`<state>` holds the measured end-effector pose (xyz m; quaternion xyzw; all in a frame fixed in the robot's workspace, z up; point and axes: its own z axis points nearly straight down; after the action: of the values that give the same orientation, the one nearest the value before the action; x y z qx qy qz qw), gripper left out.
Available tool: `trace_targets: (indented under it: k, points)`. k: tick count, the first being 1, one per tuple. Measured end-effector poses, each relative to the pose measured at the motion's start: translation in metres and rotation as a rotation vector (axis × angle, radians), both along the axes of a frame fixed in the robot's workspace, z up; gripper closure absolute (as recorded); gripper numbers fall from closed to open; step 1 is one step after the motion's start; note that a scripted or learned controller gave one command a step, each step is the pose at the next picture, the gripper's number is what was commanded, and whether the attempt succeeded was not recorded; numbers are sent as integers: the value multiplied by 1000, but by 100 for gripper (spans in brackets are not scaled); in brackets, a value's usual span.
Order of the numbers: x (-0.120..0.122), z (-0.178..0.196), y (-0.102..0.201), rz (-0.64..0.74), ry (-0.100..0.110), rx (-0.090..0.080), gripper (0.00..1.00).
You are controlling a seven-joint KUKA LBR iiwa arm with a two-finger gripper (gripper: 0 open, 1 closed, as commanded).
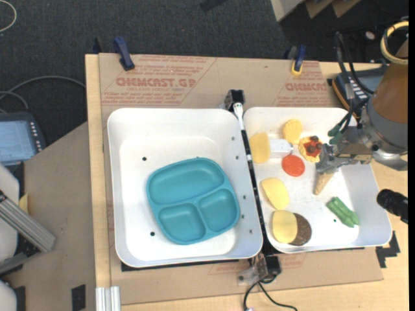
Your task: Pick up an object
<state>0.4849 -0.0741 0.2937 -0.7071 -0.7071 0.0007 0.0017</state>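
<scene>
A small tan stick-shaped piece (321,184) lies tilted on the floor of the right bin (369,229), directly beneath the gripper (329,166), whose grey fingers point down toward its upper end — whether they touch it, or how far apart they stand, cannot be told from this angle. Just left of the gripper sit an orange-red round piece (294,166) and a small red-and-dark item (311,147), with a yellow oval piece (292,131) above them. Further left in the same bin are a yellow block (260,147) and a pale yellow lump (275,192); near the front edge rests a yellow-and-brown round piece (291,228), and to the right a green piece (342,212). The left bin (130,135) holds a teal divided plate (192,199) — three compartments, lying flat
</scene>
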Motion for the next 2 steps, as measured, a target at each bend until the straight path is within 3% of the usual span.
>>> trace_targets:
  k: [1, 2]
  points:
    - [-6, 15, -41, -3, -7, -4, 100]
    - [-5, 4, 12, 5, -1, 1, 100]
